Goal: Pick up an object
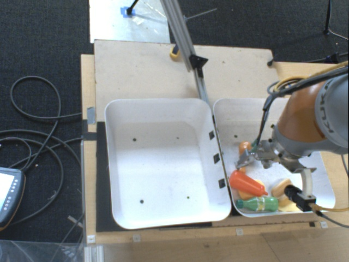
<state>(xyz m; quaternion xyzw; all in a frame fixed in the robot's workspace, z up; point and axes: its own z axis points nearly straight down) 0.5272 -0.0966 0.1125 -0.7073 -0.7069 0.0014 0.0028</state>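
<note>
Pick step: gripper poised over the toy cluster in the right bin.

The likeliest target, the orange carrot-shaped toy (248,184), lies at the near left of the right bin (229,113), close to the wall shared with the left bin (158,109). At its 5 o'clock lies a green bottle-shaped toy (257,203), touching or nearly so; at its 3 o'clock, a tan piece (282,188); at its 12 o'clock, a small orange item (245,146), partly hidden. The gripper (245,158) hangs just at the carrot's 12 o'clock; we cannot tell how its jaws stand, and we see nothing held. We judge a good pick needs centring over the carrot's thick middle, closing across its narrow width, and keeping off the bin wall and the green toy.
</note>
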